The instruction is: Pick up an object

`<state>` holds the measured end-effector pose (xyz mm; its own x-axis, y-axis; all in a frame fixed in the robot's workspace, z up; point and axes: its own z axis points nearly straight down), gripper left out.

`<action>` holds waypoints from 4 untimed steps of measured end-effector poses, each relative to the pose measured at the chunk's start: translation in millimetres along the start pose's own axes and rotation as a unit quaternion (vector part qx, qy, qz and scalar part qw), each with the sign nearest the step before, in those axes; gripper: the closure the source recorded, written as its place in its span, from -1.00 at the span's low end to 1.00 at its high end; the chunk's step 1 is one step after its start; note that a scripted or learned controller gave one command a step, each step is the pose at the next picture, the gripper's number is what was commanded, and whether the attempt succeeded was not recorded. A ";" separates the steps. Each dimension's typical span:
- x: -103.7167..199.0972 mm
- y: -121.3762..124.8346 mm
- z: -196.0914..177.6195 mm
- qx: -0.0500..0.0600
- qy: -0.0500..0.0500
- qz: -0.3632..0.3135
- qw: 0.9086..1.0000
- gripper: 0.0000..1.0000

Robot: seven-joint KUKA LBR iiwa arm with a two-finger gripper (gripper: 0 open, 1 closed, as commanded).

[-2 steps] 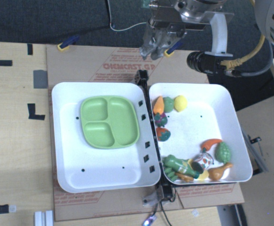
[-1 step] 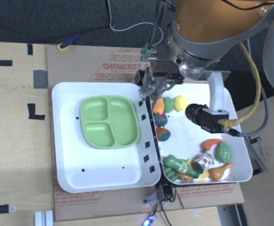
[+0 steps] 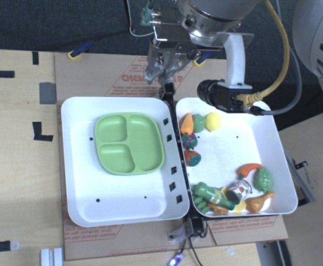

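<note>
Left bin (image 3: 78, 204): it carries a green divided plate (image 3: 129, 143), lying flat near the middle, a little toward the far edge and the inner wall. Nothing there looks like an easy pick.

Gripper (image 3: 164, 73): it hangs above the cardboard just beyond the far edge of both bins, over the seam where the two inner walls meet. From where I stand, the view is too cluttered to say how far the jaws stand apart, so I cannot tell. Nothing shows between them.

Right bin (image 3: 272, 132): this is where the task's things lie.

Nearest cluster: an orange carrot (image 3: 186, 123), a yellow lemon (image 3: 212, 121) and, just nearer the front, a dark green-and-purple piece (image 3: 190, 141) and a red-and-green one (image 3: 192, 158), all along the inner wall by the far-left corner.

Carrot's axis: roughly far-to-near, parallel to the inner wall and almost touching it.

Key relation: the carrot and lemon lie toward the front and slightly to the right of the gripper, so I judge that a short reach inward and a descent would put it over them.

Risk: the inner wall crowds the carrot; the lemon sits more in the open.

Front-right corner: a pile of toy vegetables (image 3: 233, 195), overlapping, well apart from the gripper.
</note>
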<state>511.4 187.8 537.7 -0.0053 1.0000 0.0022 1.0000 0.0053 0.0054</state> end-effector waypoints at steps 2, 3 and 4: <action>46.4 12.6 70.8 0.007 -0.003 0.000 1.000 1.00; -71.0 -28.9 -3.0 -0.001 -0.001 0.007 1.000 1.00; -93.4 21.8 64.8 0.006 -0.003 0.004 1.000 1.00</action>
<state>534.1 94.7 472.8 0.0026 1.0000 -0.0032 1.0000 -0.0027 -0.0074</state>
